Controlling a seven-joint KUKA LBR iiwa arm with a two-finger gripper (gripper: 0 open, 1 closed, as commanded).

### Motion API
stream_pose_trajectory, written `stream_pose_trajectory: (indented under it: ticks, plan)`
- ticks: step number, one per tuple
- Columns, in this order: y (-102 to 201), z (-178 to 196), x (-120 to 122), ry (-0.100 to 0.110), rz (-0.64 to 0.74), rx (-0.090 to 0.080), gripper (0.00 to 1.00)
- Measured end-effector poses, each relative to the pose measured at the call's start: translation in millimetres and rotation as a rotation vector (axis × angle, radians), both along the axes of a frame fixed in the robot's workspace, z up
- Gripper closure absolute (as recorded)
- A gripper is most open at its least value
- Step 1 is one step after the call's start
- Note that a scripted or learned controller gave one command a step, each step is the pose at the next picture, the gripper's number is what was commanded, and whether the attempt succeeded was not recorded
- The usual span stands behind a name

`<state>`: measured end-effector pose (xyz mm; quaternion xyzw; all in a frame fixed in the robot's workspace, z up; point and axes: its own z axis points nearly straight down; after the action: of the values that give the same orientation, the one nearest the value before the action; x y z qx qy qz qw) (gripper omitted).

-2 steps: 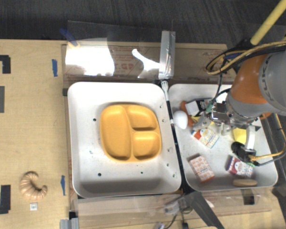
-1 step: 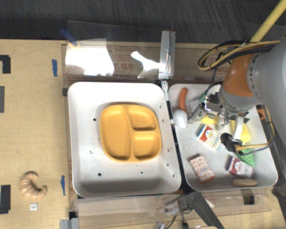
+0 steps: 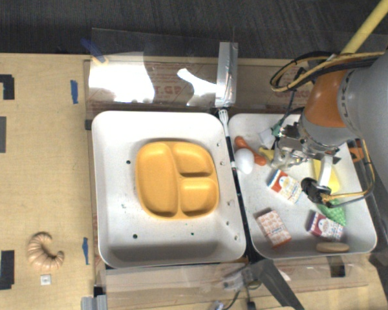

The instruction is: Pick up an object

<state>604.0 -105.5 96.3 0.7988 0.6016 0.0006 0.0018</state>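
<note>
Cardboard-covered bench with two white bins side by side. Left bin: one yellow divided tray at centre. Right bin: a scatter of small items, among them a white egg near the dividing wall, a red-and-white carton, a speckled packet and a red box toward the near rim.

Gripper low over the upper part of the right bin, between the egg and a yellow item. Opening hidden by the wrist body; cannot tell whether wide or narrow. Nothing seen held.

Likely step: selecting and closing on a target. Recommended procedure:

1. Choose the red-and-white carton, just beside the gripper and apart from its neighbours.
2. Centre above the carton before descending.
3. Align the closing direction across the carton's short side.
4. Avoid the egg: round, likely to roll away.
5. Descend vertically, close, lift straight up.
6. Confirm the carton has left the bin floor before reporting success.
</note>
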Motion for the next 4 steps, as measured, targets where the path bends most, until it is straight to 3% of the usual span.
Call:
stream_pose_trajectory:
  ticks: [1, 2, 3, 4]
  plan:
    - [0.3, -0.2, 0.1, 0.000, 0.000, 0.000, 0.00]
    - [0.7, 7.8, 0.1, 0.003, 0.002, 0.000, 1.00]
    - [58.4, 88.2, -20.4, 0.001, 0.430, 0.001, 1.00]
    - [57.6, 86.4, -21.4, 0.005, 0.428, 0.001, 0.00]
